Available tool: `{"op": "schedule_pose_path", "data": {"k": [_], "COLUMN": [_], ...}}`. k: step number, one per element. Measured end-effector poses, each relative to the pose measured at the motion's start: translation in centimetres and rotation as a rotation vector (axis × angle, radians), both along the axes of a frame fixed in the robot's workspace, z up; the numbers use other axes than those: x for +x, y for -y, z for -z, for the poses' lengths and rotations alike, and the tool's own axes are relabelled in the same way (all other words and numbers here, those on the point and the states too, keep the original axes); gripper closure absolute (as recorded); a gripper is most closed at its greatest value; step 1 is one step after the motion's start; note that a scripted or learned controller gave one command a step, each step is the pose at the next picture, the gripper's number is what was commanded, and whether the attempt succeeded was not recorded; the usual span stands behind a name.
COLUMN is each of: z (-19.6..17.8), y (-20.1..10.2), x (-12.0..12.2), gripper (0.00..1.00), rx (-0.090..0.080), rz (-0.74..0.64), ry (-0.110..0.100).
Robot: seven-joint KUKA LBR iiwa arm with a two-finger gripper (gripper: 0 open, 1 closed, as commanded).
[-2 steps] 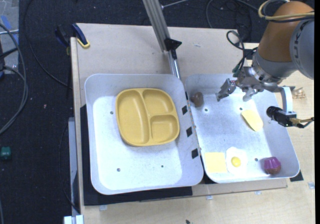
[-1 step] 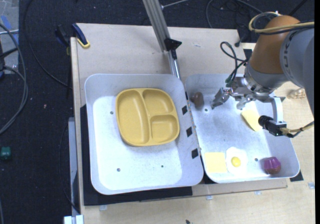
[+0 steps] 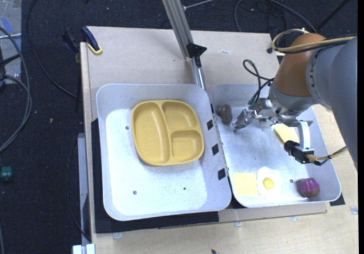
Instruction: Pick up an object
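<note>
Your tool (image 3: 243,121) hangs low in the right bin (image 3: 250,94), near the brown object (image 3: 225,113); how far open it is cannot be told. Centre over that object before closing. Right bin also holds cheese slice (image 3: 245,183), fried egg (image 3: 268,182), purple item (image 3: 309,187) (left bin (image 3: 114,133): yellow tray (image 3: 168,132)).

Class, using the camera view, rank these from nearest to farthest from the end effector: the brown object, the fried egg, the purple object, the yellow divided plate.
End effector, right bin.
1. Brown object, just left of it.
2. Fried egg, toward the bin's front.
3. Purple object, front right corner.
The yellow divided plate in the left bin ranks too close to the purple object to call.
</note>
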State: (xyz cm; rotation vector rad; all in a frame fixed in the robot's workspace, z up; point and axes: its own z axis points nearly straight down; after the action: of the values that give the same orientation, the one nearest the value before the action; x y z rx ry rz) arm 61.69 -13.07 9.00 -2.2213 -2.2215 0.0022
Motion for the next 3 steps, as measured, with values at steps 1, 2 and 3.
{"op": "schedule_pose_path", "data": {"k": [1, 2, 3], "z": [-1.4, -7.3, -13.7], "y": [0.0, 0.0, -0.1], "x": [0.1, -0.6, -0.4], "gripper": [1.00, 1.00, 1.00], "rx": [-0.001, 0.000, -0.001], "rz": [0.000, 0.001, -0.002], "ry": [0.005, 0.007, 0.007]}}
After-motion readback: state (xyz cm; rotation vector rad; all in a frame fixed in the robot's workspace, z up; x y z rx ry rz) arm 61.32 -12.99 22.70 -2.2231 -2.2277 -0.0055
